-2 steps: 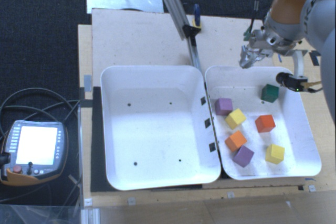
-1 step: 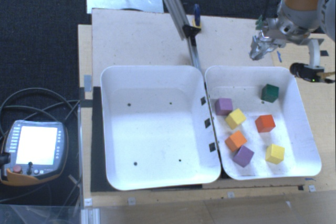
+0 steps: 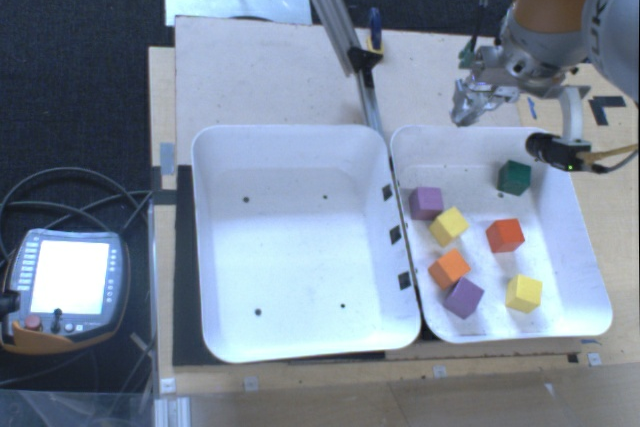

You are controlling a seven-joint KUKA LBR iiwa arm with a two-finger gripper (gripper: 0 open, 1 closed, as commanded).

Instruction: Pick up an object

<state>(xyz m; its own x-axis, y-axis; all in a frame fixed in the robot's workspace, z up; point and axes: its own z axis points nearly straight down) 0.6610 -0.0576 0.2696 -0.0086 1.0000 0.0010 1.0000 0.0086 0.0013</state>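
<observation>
Camera view: arm comes in from the right, orange band at the top right corner, gripper (image 3: pixel 470 107) hanging above the far rim of the right bin (image 3: pixel 585 245), near its far left corner. Can't tell how the tool is set, and nothing is visibly held. All blocks sit in the right bin: green block (image 3: pixel 515 178) far right, closest to the gripper but apart from it; purple block (image 3: pixel 426 202) far left, yellow block (image 3: pixel 449 225) just near of it; red block (image 3: pixel 505 235) mid right; orange block (image 3: pixel 450 267) with a second purple block (image 3: pixel 464 297) touching its near side; second yellow block (image 3: pixel 524 292) near right. Left bin (image 3: pixel 215 245) sits alongside. Teach pendant (image 3: pixel 62 290) lies off the bench, far left.
</observation>
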